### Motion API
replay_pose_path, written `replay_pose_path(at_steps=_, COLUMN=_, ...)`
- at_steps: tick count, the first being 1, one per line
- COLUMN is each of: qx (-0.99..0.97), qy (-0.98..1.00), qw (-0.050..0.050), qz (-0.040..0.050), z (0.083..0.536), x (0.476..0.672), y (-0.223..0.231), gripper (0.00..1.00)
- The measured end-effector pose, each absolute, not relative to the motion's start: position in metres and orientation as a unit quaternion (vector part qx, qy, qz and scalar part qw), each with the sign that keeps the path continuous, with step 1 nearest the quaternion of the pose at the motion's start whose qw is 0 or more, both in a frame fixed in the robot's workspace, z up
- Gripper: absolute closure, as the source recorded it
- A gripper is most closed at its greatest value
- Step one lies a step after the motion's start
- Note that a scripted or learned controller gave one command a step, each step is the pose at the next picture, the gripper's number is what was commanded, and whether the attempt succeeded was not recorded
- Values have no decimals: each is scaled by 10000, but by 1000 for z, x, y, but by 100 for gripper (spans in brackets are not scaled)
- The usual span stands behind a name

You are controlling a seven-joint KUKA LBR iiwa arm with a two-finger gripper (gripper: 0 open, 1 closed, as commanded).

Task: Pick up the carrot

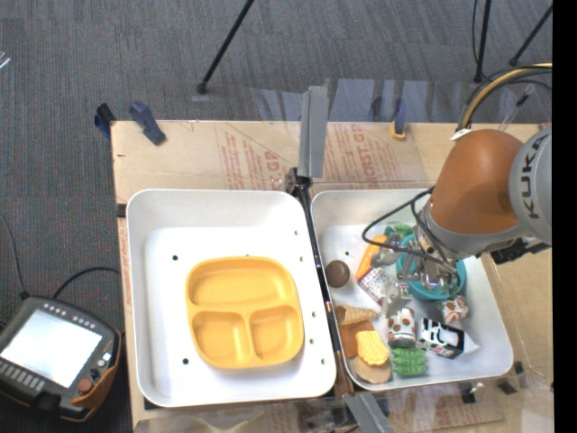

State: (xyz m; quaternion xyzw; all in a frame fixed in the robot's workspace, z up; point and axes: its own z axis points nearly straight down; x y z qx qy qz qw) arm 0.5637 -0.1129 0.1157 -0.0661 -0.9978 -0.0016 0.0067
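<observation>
A small orange carrot (365, 262) lies in the right bin (347, 207), near its left middle, partly covered by a black cable. My gripper (410, 280) hangs low over the clutter just right of the carrot, under the orange wrist band (478, 183). It sits above a colourful packet (374, 283) and a teal dish (453, 276). Nothing shows as held.
A yellow divided tray (243, 312) lies in the left bin (153, 215). The right bin also holds a brown ball (337, 272), an ice cream cone (356, 313), a corn cob (372, 346), a green piece (407, 360), a can (402, 326) and a black-and-white item (440, 336).
</observation>
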Motion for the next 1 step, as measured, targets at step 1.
replay_pose_path(at_steps=1, qx=-718, qy=-9974, qw=11, qz=-15, z=86, x=593, y=-78, gripper=0)
